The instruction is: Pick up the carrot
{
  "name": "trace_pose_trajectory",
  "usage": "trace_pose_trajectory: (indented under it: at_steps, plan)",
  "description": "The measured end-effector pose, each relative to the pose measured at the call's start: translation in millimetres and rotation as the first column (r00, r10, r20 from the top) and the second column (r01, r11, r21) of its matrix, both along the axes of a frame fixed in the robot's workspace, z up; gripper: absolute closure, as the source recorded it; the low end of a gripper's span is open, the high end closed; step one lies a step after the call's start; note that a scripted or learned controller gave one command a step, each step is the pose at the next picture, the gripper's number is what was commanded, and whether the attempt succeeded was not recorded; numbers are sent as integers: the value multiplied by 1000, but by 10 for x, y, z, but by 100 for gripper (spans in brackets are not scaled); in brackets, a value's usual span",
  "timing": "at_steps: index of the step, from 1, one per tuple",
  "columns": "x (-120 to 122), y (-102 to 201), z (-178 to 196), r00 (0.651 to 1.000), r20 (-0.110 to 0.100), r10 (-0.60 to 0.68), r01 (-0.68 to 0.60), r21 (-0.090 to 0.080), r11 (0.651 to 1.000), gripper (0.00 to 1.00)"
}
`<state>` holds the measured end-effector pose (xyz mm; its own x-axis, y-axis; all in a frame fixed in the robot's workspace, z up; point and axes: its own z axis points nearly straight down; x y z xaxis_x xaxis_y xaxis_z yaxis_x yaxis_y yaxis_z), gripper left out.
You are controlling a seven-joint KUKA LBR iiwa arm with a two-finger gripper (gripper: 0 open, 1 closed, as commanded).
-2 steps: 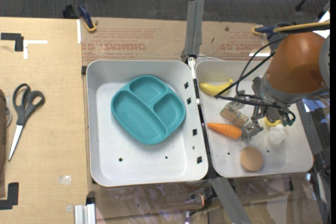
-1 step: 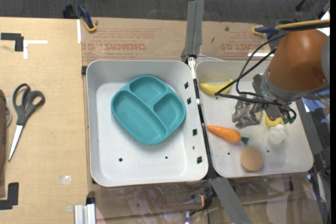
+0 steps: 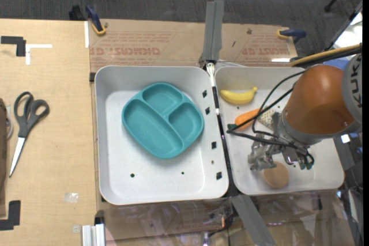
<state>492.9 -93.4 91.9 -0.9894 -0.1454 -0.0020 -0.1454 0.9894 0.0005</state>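
Bench, two white bins: gripper (image 3: 265, 157) low in right bin (image 3: 242, 181), finger state hard to tell, just above a tan egg (image 3: 276, 176); carrot (image 3: 248, 118) lies beyond it near the banana (image 3: 238, 95), ungrasped; approach step, needs shifting back over carrot

We see the bench evenly and brightly lit from above, with no hard shadows. The left bin (image 3: 155, 135) reads almost pure white, and faint soft shading sits under the teal divided plate (image 3: 163, 119) on its lower side. A dull sheen lies on the orange band (image 3: 320, 102) of the arm, and to its upper right a patch is blown out to white. The floor beyond the cardboard sheet (image 3: 190, 43) stays dark. We find the gripper (image 3: 264, 159) slightly soft and its cables hard to separate; the scissors (image 3: 26, 124) far to the plate's left look crisp.
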Motion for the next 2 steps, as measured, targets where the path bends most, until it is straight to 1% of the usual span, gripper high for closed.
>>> trace_pose_trajectory:
  at_steps: [1,2]
  plan:
    - [6,638,1002,997,2,-81,81,0,997,100]
    - [277,1072,1034,998,1,61,-61,0,998,100]
